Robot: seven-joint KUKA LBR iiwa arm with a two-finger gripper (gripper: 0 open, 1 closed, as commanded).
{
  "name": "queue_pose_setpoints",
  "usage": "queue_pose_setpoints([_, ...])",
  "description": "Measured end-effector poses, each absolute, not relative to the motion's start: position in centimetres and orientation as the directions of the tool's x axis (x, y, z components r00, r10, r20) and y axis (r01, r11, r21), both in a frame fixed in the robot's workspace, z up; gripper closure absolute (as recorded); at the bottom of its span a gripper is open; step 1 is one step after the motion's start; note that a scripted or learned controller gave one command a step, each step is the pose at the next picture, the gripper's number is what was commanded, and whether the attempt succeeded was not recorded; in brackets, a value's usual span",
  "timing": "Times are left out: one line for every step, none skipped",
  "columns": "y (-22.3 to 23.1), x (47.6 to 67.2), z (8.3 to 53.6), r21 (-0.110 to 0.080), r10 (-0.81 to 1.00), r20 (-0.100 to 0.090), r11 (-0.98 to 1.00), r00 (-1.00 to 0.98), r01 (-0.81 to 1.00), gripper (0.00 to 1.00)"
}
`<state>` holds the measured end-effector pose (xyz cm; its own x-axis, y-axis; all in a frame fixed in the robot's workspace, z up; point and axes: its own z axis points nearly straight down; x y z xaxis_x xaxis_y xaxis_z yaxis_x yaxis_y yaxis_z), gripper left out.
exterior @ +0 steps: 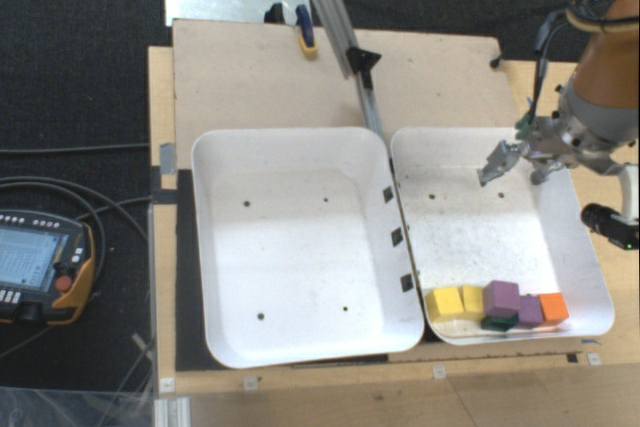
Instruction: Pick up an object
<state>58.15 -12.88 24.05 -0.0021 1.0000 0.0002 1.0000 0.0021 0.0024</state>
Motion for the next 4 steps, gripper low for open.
queue_pose_setpoints([-10.2,58.2,22.1,0.0,1.0,0.001,0.009,-0.009,1.0,0.0])
queue_pose_setpoints([-7.8,57.6,18.9,-0.001,1.0,0.001,0.008,-0.008,1.0,0.0])
queue_pose_setpoints([-8.2,49.2,14.1,-0.007,1.0,0.001,-0.003,0.003,1.0,0.0])
queue_pose_setpoints([-3.0,48.6,19.3,0.006,1.0,0.002,0.011,-0.011,1.0,0.0])
